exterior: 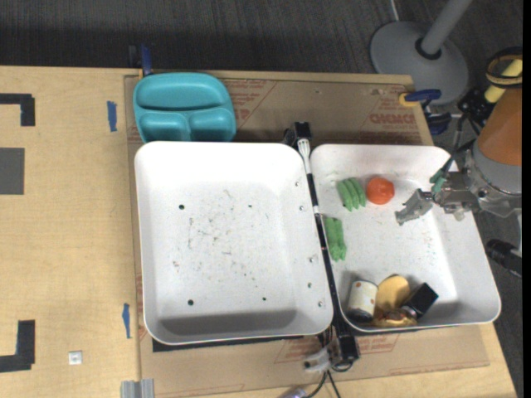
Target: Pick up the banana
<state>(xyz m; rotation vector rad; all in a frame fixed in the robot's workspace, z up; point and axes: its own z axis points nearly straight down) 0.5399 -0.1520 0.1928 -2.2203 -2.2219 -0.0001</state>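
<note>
The yellow banana lies at the front of the right bin, wedged between a small white can and a black block that partly covers it. My gripper hovers over the right bin's far right side, well behind the banana. Its fingers stand open, spread apart with nothing between them.
An orange-red ball and a green ridged piece sit at the back of the right bin. Another green piece lies by its left wall. The left bin is beside it, with a teal tray behind.
</note>
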